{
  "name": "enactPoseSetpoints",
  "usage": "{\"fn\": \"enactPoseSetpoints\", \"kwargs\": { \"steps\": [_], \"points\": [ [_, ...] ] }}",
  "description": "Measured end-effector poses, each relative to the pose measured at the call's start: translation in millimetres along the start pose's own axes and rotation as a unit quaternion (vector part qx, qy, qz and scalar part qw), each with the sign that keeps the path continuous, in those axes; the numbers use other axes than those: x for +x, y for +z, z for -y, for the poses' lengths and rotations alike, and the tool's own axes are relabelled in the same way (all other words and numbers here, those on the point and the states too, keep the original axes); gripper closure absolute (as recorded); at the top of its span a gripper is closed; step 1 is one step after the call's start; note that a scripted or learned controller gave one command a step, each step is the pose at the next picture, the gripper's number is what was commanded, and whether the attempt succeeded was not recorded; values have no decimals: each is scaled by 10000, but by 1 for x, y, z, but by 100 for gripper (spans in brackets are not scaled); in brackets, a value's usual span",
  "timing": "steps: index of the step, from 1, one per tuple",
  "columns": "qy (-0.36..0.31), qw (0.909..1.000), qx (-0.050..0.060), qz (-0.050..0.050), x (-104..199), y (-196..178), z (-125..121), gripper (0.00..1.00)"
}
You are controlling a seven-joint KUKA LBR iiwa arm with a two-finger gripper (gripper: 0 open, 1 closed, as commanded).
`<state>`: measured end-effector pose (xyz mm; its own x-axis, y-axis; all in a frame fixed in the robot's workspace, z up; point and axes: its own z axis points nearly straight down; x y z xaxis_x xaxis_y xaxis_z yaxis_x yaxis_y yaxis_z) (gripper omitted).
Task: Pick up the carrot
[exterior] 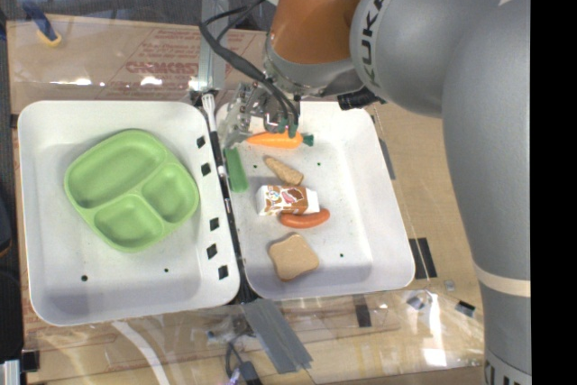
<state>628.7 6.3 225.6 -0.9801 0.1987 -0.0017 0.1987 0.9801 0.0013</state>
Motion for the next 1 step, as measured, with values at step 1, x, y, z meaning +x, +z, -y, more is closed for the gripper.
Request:
{"fn": "enactPoseSetpoints", "kwargs": {
  "steps": [1],
  "points": [
    [-862, 9963, 7, -16, 51, 30, -4, 100]
  ]
}}
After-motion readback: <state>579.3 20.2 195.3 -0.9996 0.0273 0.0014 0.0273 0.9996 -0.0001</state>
